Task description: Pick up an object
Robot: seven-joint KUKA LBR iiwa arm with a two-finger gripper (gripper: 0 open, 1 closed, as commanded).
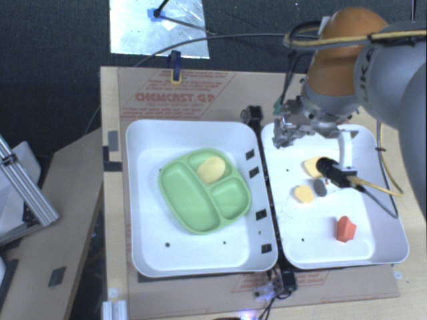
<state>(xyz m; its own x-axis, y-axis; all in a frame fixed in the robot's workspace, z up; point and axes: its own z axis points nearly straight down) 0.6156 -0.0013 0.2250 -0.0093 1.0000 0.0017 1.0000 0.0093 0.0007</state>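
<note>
Brown board bench (193, 92) on dark carpet (53, 59), with a crinkled foil sheet (137, 19) beyond. Two glossy white bins. Left bin (147, 179): green three-part plate (190, 209), rounded yellow lump (211, 169) in its far small compartment. Right bin (377, 245): red block (345, 229), yellow wedge (311, 167), yellow chip (304, 194). Gripper (285, 133) over that bin's far-left corner, opening impossible to tell

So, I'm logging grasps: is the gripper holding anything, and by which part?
Apparently nothing: the gripper hangs over a bare corner of the right bin, away from the orange block.
</note>
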